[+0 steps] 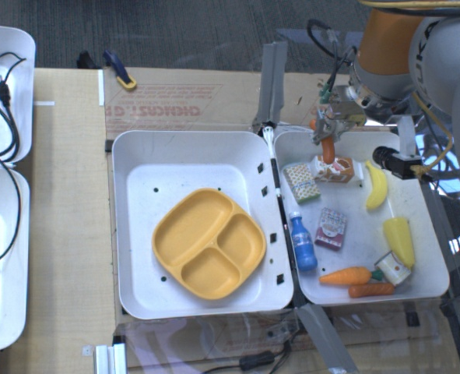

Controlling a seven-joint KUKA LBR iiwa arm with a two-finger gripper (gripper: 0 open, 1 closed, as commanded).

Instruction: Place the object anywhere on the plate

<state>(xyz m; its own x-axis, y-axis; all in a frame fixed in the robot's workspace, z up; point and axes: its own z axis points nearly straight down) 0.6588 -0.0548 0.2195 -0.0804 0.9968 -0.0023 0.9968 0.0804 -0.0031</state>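
A yellow three-compartment plate (167,236) lies in the left white bin (128,209) with nothing on it. My gripper (326,133) hangs over the far left corner of the right bin (432,232), well to the right of the plate and beyond it. A slim orange-red piece (328,150) hangs upright from between the fingers, which look shut on it. Its lower end is just above a brown-and-white packet (337,171).
The right bin also holds a green patterned packet (301,182), a blue bottle (302,242), a pink box (331,229), a banana (376,185), a yellow fruit (399,240), a carrot (345,276) and a small red piece (372,290). A raised divider (275,170) separates the bins.
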